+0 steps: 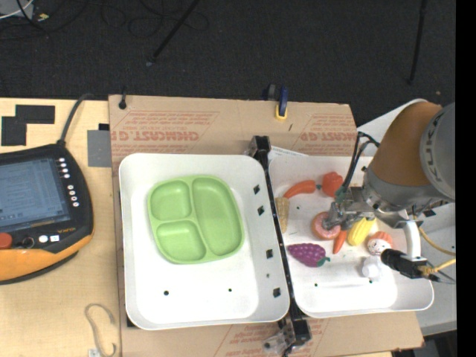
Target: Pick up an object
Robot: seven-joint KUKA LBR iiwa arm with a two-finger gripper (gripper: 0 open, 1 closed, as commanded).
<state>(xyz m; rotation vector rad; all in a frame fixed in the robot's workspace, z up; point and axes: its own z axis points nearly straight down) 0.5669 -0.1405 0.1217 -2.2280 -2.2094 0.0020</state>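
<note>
The right bin [349, 292] holds several toy foods: a red-orange pepper [300, 189], a red tomato [332, 181], a pink round piece [325, 226], a yellow corn [360, 231], a small orange carrot [340, 242], purple grapes [306, 253], a red-and-white piece [378, 243] and a small white piece [369, 271]. My gripper [341, 213] hangs low over the pink piece and the corn, in the middle of the right bin. Its fingers are hidden among the toys.
The left bin [141, 288] holds a green three-compartment plate [195, 219]. A black divider [272, 229] runs between the bins. A teach pendant [37, 210] lies on the bench at far left. A corn-like strip [282, 213] lies along the right bin's left wall.
</note>
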